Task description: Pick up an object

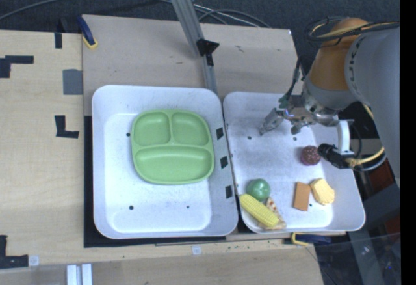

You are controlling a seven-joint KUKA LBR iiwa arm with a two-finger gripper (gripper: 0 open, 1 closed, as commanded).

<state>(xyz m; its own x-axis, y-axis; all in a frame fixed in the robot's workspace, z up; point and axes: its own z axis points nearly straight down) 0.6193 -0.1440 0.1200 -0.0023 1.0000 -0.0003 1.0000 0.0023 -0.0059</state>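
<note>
Grey two-finger gripper hangs with fingers spread, gripping nothing, over the far part of the right shallow white bin, well apart from what looks like a small dark-red round fruit toward the bin's right side.

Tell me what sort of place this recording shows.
Probably a robotics lab bench set up for grasping trials: two white bins side by side on a plywood top, toy food such as corn in the right one, and the arm reaching in above loose cables.

Green tray in a white bin; yellow corn, green ball, dark red ball
</note>
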